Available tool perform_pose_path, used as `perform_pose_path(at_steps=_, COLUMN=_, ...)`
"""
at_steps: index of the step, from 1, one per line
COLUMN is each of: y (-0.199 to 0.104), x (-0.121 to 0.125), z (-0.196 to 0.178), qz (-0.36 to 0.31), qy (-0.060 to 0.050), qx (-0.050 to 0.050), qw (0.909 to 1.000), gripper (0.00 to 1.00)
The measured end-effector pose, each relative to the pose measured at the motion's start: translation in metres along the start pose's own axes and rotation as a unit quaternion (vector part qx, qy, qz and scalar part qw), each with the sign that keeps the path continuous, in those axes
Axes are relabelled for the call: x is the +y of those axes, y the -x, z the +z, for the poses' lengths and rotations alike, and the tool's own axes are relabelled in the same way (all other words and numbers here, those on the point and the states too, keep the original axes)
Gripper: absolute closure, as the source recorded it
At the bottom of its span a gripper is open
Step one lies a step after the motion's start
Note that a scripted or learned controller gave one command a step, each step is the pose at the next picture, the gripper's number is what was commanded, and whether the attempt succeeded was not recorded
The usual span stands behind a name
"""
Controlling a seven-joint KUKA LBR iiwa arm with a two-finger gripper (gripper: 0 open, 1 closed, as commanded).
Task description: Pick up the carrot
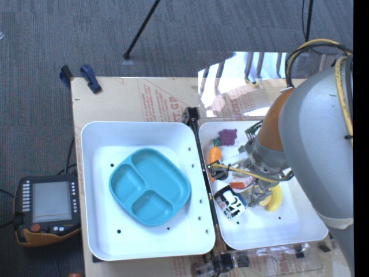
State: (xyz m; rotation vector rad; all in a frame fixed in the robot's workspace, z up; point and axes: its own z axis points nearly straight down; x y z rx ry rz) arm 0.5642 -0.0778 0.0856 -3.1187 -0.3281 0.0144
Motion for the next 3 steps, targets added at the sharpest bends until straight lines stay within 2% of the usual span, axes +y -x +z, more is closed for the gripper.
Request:
perform_pose_path(at_steps=1, y=-0.052, x=0.013, z=-0.001, qz=0.004, qy=0.001, qx=0.002, qw=1.0, gripper=0.0)
perform_pose_path(at_steps=2, y=-0.054, x=0.012, z=-0.015, qz=0.0, qy=0.0, qx=0.002, qw=1.0, gripper=1.0)
perform_pose_path(at_steps=3, y=-0.053, x=0.011, z=-0.012, qz=-0.001, qy=-0.001, qx=0.0, qw=1.0, gripper=0.0)
